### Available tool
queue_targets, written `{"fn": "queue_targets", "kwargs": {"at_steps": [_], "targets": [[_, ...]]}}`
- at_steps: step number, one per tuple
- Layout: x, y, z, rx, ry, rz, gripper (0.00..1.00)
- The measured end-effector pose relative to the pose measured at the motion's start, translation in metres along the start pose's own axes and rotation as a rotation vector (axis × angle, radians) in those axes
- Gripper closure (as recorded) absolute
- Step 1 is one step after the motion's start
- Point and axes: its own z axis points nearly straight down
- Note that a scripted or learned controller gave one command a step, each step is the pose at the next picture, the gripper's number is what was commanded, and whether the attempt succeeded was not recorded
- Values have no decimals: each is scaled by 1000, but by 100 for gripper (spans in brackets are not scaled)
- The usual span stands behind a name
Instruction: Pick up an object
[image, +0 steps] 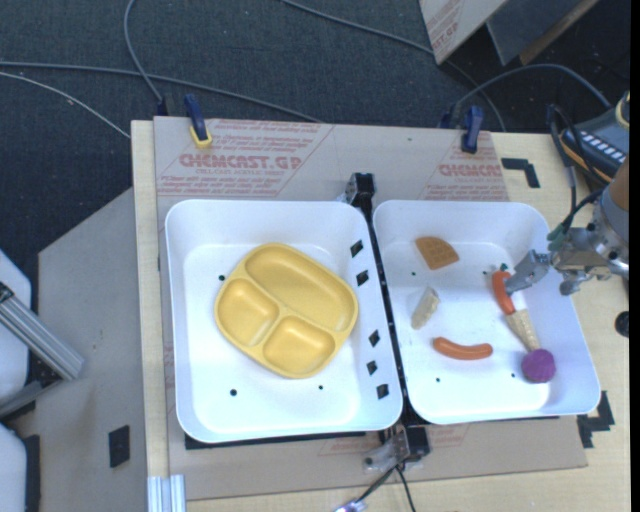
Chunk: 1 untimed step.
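The right bin (470, 405) holds several small toy foods: a brown toast slice (436, 252), a pale beige wedge (425, 307), an orange-red sausage (463, 348), an orange carrot (502, 291), a cream cone (522, 326) and a purple ball (538, 366). My gripper (551, 277) hangs over the right bin's right side, open, with nothing between its fingers. Its left fingertip (526, 273) is just right of the carrot's upper end.
In the left bin (190, 300) lies a yellow divided plate (287, 310). Black clips run along the seam between the bins (372, 300). Blue clamps (197, 120) hold the board at the back. Cables trail near the arm at the right.
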Motion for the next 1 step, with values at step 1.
{"fn": "queue_targets", "kwargs": {"at_steps": [1], "targets": [[0,3,-7,-13,-3,-3,0]]}}
